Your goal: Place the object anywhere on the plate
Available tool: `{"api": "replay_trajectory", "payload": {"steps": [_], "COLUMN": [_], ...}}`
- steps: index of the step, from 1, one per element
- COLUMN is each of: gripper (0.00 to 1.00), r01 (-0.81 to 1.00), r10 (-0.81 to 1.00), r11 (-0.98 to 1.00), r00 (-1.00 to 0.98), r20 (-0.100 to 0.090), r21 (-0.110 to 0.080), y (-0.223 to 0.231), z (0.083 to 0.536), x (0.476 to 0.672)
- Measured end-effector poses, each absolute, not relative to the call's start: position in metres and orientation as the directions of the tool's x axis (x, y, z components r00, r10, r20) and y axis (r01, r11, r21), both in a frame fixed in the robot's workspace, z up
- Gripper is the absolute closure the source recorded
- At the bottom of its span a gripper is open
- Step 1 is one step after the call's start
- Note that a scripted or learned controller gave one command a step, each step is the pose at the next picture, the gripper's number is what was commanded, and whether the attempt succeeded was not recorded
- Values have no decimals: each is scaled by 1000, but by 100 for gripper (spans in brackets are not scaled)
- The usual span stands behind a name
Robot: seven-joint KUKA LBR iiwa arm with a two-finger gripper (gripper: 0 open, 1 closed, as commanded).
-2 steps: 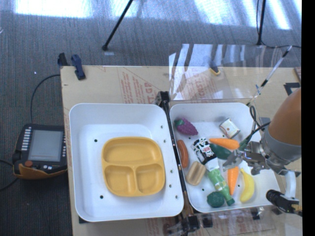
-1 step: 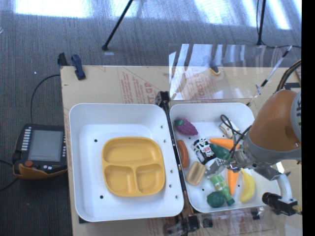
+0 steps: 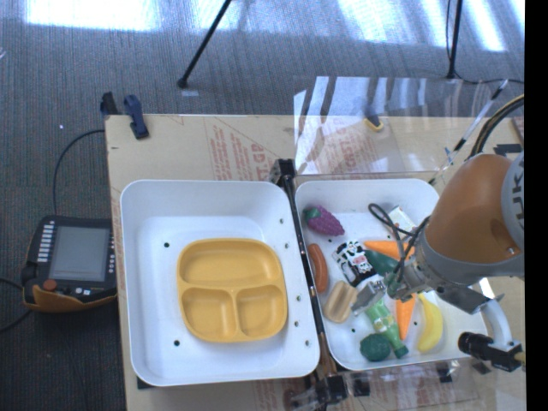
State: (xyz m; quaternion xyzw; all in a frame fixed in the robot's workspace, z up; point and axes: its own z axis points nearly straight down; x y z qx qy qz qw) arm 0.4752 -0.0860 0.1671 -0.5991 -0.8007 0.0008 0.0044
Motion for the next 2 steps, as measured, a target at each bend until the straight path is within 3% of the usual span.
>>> {"api": "replay_trajectory", "payload": {"steps": [1,2], "gripper": [0,0], "r01": [632,402], "r10": [632,402], "r11": [775,916], "r00": [-775,-916], "r20": [2,6], "r21": [1,0], "y": [-64,-25], "z": [187,186], "x": [477,476]}}
